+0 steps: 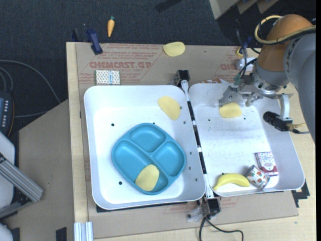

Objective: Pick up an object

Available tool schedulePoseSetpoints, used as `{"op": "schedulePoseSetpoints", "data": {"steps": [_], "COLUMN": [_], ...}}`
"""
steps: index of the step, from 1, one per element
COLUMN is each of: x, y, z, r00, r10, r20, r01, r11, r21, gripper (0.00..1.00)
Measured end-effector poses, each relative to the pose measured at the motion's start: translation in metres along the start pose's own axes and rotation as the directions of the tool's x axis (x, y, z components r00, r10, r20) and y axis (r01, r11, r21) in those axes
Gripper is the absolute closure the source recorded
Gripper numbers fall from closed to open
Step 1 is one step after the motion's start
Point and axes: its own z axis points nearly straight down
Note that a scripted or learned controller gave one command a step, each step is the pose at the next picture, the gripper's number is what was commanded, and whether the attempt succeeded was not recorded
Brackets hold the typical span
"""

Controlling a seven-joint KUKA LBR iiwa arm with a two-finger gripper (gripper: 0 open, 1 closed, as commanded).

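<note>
With the gripper (239, 97) poised over the pale yellow oval chip-like piece (230, 111) in the far part of the right white bin (281, 149), its fingers apart and straddling it, the arm should descend squarely before closing, lest the flat piece slip.

Left bin (95, 134) has a divided plate (148, 157) with one chip (147, 177) on it and another chip (169, 107) behind it, while the right bin (281, 149) has a chip (230, 111) at the back under the gripper (239, 97) and a banana (231, 181) beside a small carton (262, 170) up front.
</note>
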Motion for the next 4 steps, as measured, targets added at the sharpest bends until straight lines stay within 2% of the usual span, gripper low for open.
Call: {"op": "schedulePoseSetpoints", "data": {"steps": [1,2,3,4], "x": [0.002,0.002,0.002,0.009], "y": [-0.001,0.001,0.000,-0.001], "z": [0.011,-0.001,-0.001,0.011], "r00": [1.000,1.000,1.000,1.000], "r10": [0.001,0.000,0.000,0.002], "r20": [-0.002,0.001,0.001,-0.003], "r01": [-0.001,0.000,0.000,-0.002], "r11": [1.000,1.000,1.000,1.000], "r21": [0.005,-0.002,-0.002,0.005], "gripper": [0.00,1.00,0.00,0.00]}}
